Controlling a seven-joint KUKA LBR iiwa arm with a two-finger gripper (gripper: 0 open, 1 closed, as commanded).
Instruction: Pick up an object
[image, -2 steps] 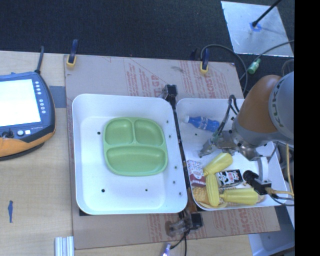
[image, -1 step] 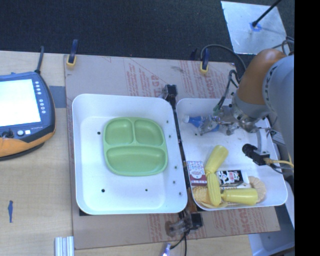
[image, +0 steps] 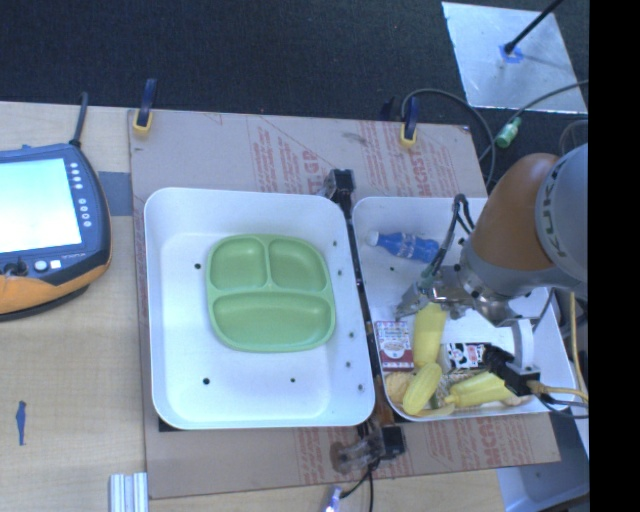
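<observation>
Our claw (image: 428, 297) hangs low in the right bin (image: 372, 215), just above a yellow banana (image: 428, 335); we cannot tell how it is set. The banana looks light, smooth and curved, so we would grip across its middle. Corn (image: 480, 387), a small carton (image: 396, 345) and the bin wall crowd it; the bottle (image: 405, 244) lies apart.

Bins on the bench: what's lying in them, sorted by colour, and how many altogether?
Green: 1, the divided plate in the left bin.
Blue: 1, a small blue item in the right bin.
Yellow: 3, yellow pieces.
Red-and-white: 1, a packet.
Black-and-white: 1, a packet.
Total: 7
</observation>
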